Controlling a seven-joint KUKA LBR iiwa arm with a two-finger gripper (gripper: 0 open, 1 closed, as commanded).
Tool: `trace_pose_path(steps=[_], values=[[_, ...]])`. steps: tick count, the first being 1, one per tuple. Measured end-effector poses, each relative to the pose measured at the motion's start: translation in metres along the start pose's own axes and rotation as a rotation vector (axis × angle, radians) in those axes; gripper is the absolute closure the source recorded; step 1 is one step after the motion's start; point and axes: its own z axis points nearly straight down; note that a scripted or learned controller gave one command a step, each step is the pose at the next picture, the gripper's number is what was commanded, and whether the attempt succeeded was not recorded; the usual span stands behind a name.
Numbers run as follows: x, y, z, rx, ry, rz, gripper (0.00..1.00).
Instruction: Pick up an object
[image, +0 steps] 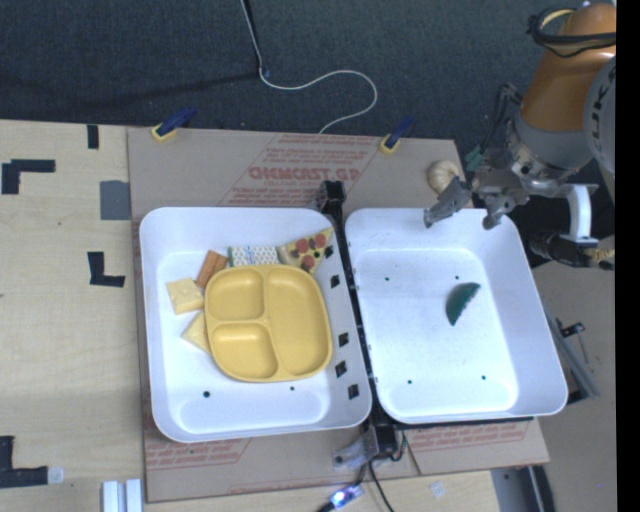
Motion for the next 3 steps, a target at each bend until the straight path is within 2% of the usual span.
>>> trace_pose_path(steps=[1, 2, 3], values=[[0.0, 0.002, -0.009, -0.013, -0.002, -0.003, 0.0], [0.006, -0.003, 0.037, -0.01, -0.002, -0.002, 0.0], [0.007, 0.001, 0.101, -0.008, -0.002, -0.003, 0.0]])
